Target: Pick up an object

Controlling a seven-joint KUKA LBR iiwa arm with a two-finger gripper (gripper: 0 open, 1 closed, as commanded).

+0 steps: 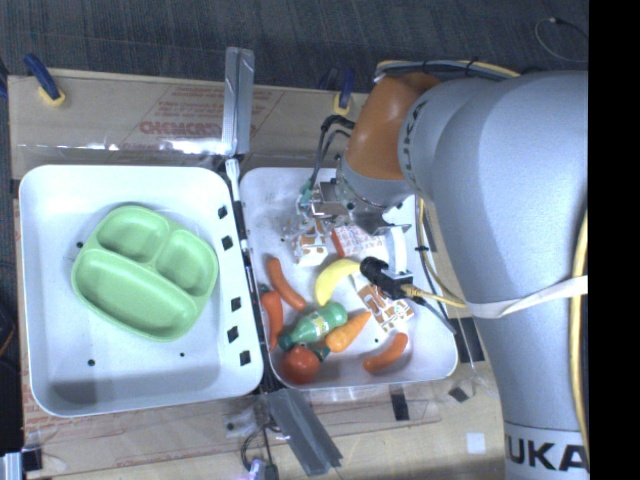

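Camera view: the right bin (262,200) holds the pickable items, all crowded in its lower half. A yellow banana (335,277) lies mid-bin. Two orange sausages (283,282) sit by the left wall. A green bottle (314,325) lies across a red tomato (299,364) and a carrot (348,332), and another sausage (386,352) is at the lower right. The left bin (40,298) holds a green divided plate (146,268).

Risks, as a judgement: the items touch and overlap, so a descent could clip two at once or nudge the banana aside. Round pieces like the tomato could roll out of a pinch. The cable near the banana might snag.

Arm pose: the grey arm (500,198) reaches in from the right, its orange band (378,128) over the right bin's upper part and the wrist pointing down. The gripper (318,211) is low over the bin's upper middle, above the banana and apart from it. Fingers: cannot tell whether they are open or closed, and nothing is visibly held.
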